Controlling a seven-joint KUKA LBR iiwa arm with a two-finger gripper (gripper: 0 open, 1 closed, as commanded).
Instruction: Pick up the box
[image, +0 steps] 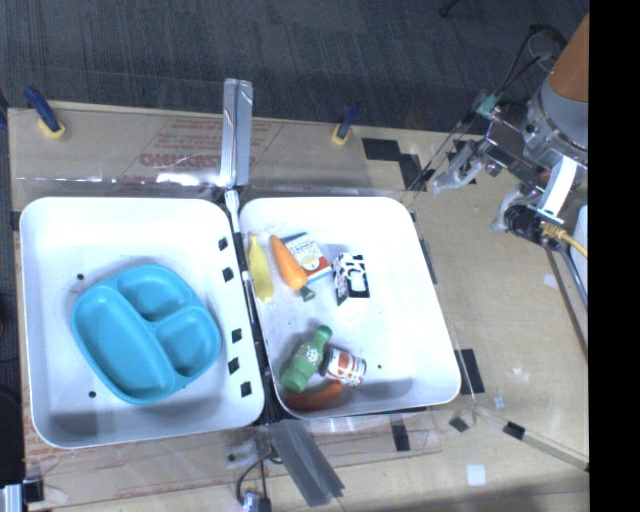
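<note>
The box (305, 249) is small, with orange, white and blue print, and lies flat in the back part of the right bin (425, 300). An orange carrot (289, 264) lies against its left side. My gripper (447, 170) hangs outside the bin, above the bench past the bin's back right corner, well to the right of the box and apart from it. Nothing shows in its grasp.
The right bin also holds a yellow banana (260, 270), a black-and-white packet (351, 277), a green bottle (306, 360), a red can (345, 367) and a brown sausage (315, 397). A blue divided plate (145, 330) lies in the left bin (40, 250). Cables trail by the arm.
</note>
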